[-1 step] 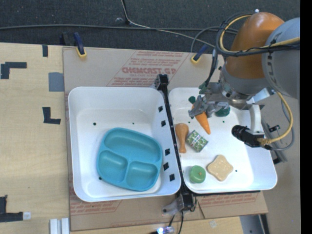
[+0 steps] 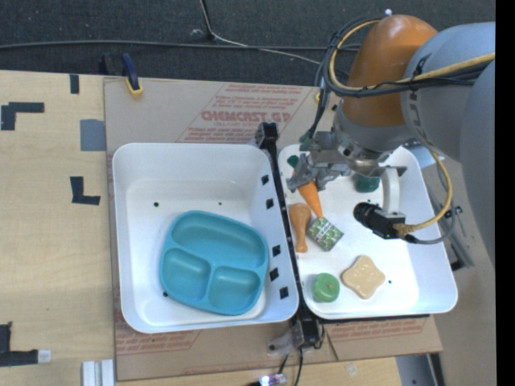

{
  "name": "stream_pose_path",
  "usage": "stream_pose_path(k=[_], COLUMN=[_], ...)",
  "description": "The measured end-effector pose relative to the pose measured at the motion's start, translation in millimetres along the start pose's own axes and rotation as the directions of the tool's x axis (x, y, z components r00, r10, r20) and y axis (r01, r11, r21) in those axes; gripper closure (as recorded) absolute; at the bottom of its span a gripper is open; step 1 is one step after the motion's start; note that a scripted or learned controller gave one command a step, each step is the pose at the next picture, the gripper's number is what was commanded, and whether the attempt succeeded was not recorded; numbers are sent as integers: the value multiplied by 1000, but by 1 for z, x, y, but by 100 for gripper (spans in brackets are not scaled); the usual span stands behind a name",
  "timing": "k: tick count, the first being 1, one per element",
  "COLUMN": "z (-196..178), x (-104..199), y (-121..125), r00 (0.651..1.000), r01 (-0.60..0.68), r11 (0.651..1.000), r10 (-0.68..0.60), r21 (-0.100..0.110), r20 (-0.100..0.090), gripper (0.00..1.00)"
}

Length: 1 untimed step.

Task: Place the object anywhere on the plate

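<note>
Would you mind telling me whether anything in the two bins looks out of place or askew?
Nothing stands out. The blue plate lies flat in the left bin; the toy foods, carrot included, lie loose in the right bin.

The only lettering stands on the brown cardboard sheet lying under the two white bins. Red print runs slantwise across its upper part, behind the left bin; the largest line seems to begin "CHEMCAST", with a short group of letters after it, perhaps "GP", too blurred to be sure. Smaller red lines above and below it cannot be read. More red print along the sheet's front edge is also too small to read.
</note>
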State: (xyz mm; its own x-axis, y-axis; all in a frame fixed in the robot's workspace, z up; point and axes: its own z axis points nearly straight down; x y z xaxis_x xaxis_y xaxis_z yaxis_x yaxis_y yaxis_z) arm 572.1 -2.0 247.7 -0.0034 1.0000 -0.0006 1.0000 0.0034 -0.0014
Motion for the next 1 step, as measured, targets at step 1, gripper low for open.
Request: stream_pose_path(k=[1], z=[11], x=[47], y=[29], r00=[1000], r01=[1], r11=[1000], r10=[-1], r21=[-1], r20=[0], gripper=[100])
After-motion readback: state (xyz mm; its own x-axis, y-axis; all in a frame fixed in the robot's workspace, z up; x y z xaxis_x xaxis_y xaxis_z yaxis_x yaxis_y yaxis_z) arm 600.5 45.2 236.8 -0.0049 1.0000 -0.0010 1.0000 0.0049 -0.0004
